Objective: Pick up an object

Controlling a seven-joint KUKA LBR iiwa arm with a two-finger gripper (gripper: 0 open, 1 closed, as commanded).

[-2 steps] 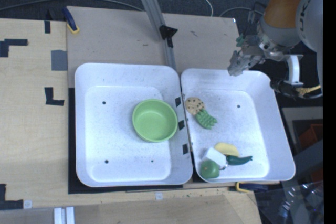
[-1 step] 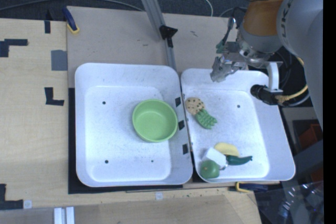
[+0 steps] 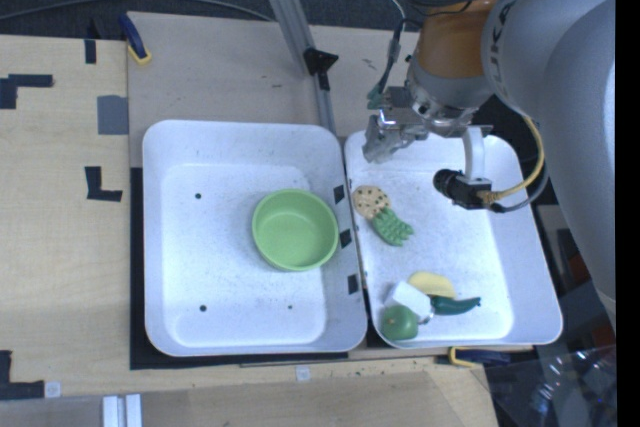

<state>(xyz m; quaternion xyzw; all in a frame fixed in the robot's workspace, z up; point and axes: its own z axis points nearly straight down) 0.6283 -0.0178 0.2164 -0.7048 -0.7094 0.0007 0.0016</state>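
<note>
The gripper (image 3: 385, 143) hangs over the far left corner of the right bin (image 3: 500, 245), close against the rim that divides it from the left bin (image 3: 180, 215). Nothing is seen between its ends, so it carries no object; how wide it stands cannot be told from this slanted view.

Taking the cookie (image 3: 369, 201) as the landmark: it lies just nearer the camera than the gripper, beside the dividing rim. Touching its near-right side is a ridged green toy (image 3: 393, 229) (its exact kind is hard to make out). Well beyond that, toward the near edge of the right bin, sits a tight cluster: a yellow piece (image 3: 432, 284), a white block (image 3: 408, 297), a dark teal piece (image 3: 456, 306) and a green ball (image 3: 399, 322). To the cookie's left, across the rim, is the green bowl (image 3: 295, 230).

The main risk, as I judge it, is the rim: a descent where the gripper is now may strike the bin wall or close on nothing. The cookie lies flat and could slip out, and since the green toy touches it, a grasp could nudge both. The cluster is packed, so a try there may catch two things or push them apart.
</note>
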